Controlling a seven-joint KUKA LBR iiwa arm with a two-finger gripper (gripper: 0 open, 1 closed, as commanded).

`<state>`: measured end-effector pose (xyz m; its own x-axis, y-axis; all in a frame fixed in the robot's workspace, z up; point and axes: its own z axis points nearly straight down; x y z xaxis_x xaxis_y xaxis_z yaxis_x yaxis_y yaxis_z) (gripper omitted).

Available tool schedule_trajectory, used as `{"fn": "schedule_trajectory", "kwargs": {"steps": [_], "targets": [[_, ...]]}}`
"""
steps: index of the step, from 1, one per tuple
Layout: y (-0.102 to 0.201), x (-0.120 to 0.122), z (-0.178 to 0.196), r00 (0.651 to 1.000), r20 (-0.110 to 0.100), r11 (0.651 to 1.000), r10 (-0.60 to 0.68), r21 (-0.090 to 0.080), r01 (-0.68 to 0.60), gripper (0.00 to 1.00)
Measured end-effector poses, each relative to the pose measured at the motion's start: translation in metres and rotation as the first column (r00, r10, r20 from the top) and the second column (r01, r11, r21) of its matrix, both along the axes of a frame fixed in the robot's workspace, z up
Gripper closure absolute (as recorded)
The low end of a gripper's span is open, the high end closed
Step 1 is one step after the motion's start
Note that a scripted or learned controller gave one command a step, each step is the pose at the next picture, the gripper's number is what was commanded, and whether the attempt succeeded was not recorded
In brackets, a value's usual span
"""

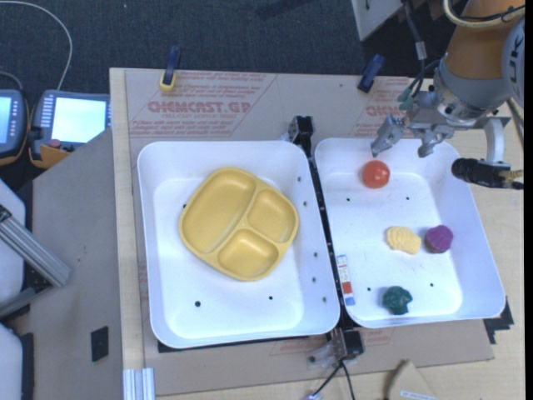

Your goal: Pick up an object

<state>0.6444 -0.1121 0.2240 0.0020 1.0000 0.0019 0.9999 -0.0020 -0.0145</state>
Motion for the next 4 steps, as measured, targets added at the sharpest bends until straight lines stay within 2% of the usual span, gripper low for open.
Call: {"fn": "schedule_trajectory", "kwargs": {"steps": [1,3,4], "targets": [[0.0,0.003,0.008,1.0,0.014,1.0,0.002,-0.002,-0.002,0.0],[0.004,0.006,-0.118,1.0,0.006,1.0,0.002,-0.001,-0.002,0.0],[0.004,0.005,-0.141,1.0,0.01,1.0,0.002,-0.001,-0.002,0.0]]}}
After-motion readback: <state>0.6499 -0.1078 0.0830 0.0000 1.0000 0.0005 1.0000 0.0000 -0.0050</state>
